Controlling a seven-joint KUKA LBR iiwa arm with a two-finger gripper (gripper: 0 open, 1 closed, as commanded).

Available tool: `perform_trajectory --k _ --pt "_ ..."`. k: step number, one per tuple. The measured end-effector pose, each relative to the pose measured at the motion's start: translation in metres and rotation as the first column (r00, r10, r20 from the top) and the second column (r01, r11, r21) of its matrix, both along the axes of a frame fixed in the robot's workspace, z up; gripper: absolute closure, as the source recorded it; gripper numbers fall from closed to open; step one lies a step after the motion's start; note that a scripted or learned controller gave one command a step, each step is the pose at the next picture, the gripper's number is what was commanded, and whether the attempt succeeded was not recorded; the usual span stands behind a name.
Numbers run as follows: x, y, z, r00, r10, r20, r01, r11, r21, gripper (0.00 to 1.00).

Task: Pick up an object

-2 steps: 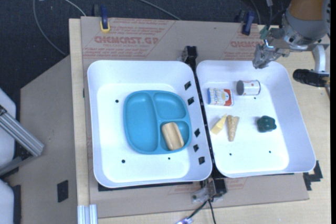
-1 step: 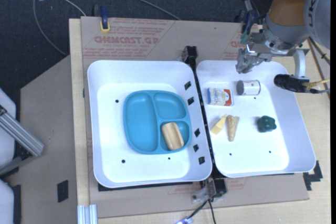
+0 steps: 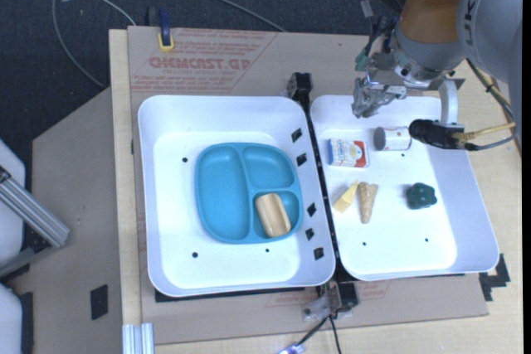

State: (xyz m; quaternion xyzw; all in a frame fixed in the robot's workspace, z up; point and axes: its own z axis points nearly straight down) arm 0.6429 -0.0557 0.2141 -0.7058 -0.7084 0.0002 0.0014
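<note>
Camera view, left to right. Left bin [image 3: 166, 145]: contains a blue divided plate [image 3: 241, 186]. A tan bread-like piece [image 3: 273, 214] lies in the plate's lower right compartment; the other two compartments carry nothing. A row of black clips [image 3: 305, 178] runs along the seam between the bins.

Right bin [image 3: 448, 228]: holds five loose items, any of which may serve as the object to pick. A small white, red and blue packet [image 3: 346, 152] lies near the bin's left wall. Below it, a yellow wedge [image 3: 344, 196] and a tan cone-shaped piece [image 3: 367, 201] rest just beside each other. A short grey-and-white cylinder [image 3: 392, 138] lies on its side toward the upper middle. A dark green lump [image 3: 421, 195] sits well apart, to the right.

Gripper [image 3: 365, 101]: positioned over the upper left part of the right bin, above the cylinder and the packet and apart from both. Nothing is visible between its fingers. Finger spacing cannot be determined; the tips merge into a dark metal cluster at this angle.

Task status, as judged: not begun in effect. No object is grasped or lifted; selection, descent, closure and lift all remain.

Limits of view: the arm [image 3: 465, 4] is cut off at the right and top edges. Gripper height above the bin floor cannot be read. The identity of the green lump is unclear.
</note>
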Motion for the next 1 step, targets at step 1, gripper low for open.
perform_trajectory --k 1 --pt "0.002 0.0616 -0.0019 1.0 0.002 0.001 -0.002 1.0 0.001 1.0"
